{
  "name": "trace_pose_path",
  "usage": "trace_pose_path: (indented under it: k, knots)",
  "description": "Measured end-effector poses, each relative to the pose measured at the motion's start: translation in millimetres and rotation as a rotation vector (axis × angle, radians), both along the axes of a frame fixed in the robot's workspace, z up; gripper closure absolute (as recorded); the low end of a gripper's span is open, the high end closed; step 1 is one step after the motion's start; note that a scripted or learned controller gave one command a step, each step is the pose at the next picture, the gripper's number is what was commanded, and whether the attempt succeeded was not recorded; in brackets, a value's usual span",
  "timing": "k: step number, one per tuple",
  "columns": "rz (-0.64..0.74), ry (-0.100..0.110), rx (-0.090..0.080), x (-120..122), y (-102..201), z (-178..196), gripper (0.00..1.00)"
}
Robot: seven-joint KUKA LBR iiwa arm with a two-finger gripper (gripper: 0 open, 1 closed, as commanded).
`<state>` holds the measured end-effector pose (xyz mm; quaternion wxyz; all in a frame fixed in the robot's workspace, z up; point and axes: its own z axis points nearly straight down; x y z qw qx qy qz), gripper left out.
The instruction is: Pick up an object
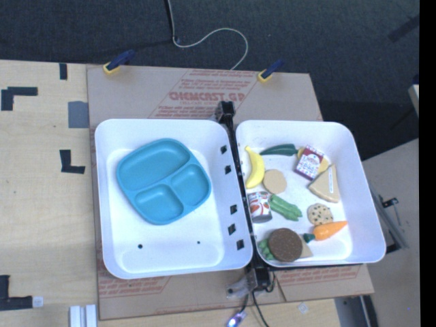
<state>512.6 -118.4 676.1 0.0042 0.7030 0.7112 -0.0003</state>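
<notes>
Two shallow white plastic bins sit side by side on the wooden table [41,182]. The left bin [109,251] holds a blue three-compartment plastic plate [163,180]. Right of that plate, the other bin [357,155] carries toy food, with a yellow plastic banana [253,167] nearest it. I judge no pick has begun: I must first choose a piece, then descend. Whether my pincer is open or closed I cannot tell.
</notes>
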Motion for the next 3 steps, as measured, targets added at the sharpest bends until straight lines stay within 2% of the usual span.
trace_pose_path:
  k: [3]
  knots:
    - [0.003,-0.002,-0.002,1.2,1.9,30.6,1.0]
